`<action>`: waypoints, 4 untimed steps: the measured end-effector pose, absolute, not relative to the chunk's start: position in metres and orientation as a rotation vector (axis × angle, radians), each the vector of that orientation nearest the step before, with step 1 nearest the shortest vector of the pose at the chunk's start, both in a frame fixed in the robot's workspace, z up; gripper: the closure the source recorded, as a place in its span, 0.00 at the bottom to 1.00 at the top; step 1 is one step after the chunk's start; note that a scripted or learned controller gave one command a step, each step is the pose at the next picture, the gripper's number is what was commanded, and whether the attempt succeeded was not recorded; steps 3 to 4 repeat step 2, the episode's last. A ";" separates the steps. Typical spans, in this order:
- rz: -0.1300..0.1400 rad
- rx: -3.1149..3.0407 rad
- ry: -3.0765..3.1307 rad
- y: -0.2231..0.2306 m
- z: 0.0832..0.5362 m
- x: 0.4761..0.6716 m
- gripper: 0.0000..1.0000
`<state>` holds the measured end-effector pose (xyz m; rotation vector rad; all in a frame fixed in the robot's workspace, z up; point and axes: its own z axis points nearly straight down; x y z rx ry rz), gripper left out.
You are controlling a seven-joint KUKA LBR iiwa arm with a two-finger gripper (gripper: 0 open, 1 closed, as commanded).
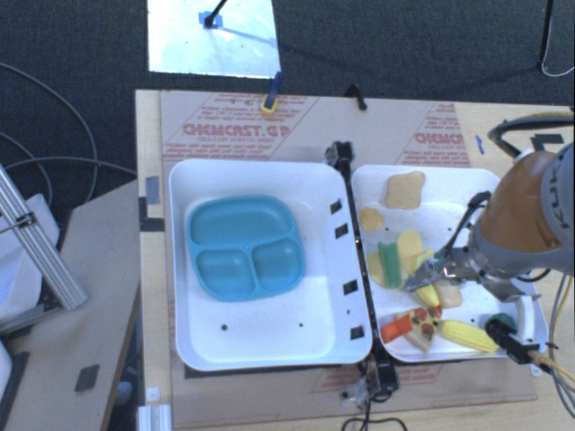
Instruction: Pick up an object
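Two white bins sit side by side; the left bin (207,339) holds a blue divided tray (244,246). Right of that tray, the right bin (449,212) carries toy food: a tan bread slice (404,189), a green stick (389,263), a corn cob (465,334). The gripper (429,277) is low among the yellow pieces (411,245) beside the green stick; how far its claw is parted, or whether it grips anything, I cannot tell.

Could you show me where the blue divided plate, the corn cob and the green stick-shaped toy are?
Blue plastic divided plate (243,245), camera view, on its central ridge.
Yellow toy corn cob (465,335), camera view, mid-length.
Green stick-shaped toy (390,263), camera view, its middle.
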<state>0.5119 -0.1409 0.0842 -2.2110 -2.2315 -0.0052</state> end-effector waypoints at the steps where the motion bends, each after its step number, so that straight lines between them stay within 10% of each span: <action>1: -0.016 -2.213 -2.242 -0.066 0.191 0.552 1.00; 2: -0.012 -2.210 -2.239 0.008 0.216 0.598 1.00; 4: -0.012 -2.210 -2.239 0.008 0.216 0.598 1.00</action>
